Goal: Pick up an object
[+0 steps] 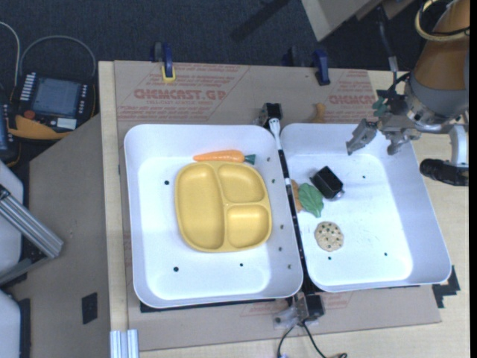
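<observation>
My gripper (378, 140) hangs over the far edge of the right bin (387, 267), fingers spread apart with nothing between them. Below and left of it in that bin lie a small black block (327, 181), a green leafy piece (310, 199) and a round cookie (329, 236). A sliver of orange-tan food (294, 197) rests against the bin's left wall. The left bin (156, 274) holds a yellow divided plate (223, 206) and, just beyond it, an orange carrot (220, 156).
The bins sit on a cardboard sheet (223, 88) clamped at the back by blue clips (168, 58). A black connector (272, 113) sits at the seam between the bins. A control pendant (52, 99) lies off the bench to the left.
</observation>
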You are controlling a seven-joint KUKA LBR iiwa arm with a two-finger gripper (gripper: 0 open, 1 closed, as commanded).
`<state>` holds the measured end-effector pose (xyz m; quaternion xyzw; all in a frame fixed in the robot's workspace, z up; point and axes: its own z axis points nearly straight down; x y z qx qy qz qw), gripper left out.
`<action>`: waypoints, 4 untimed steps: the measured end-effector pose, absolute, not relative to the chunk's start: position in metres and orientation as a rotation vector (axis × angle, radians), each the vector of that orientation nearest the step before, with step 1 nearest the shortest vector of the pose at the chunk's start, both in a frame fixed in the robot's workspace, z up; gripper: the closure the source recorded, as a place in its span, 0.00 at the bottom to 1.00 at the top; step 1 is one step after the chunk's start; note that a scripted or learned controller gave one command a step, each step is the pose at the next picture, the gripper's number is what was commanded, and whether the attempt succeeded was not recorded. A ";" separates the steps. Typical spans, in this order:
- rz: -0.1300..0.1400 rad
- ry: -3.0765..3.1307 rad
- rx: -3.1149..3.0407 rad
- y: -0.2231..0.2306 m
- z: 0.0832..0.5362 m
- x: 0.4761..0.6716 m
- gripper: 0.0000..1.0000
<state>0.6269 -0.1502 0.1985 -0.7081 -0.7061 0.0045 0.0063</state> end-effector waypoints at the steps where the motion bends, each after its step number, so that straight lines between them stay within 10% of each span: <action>1: 0.000 -2.221 -2.221 -0.150 0.207 0.630 0.00; 4: 0.005 -2.218 -2.218 -0.148 0.082 0.625 0.00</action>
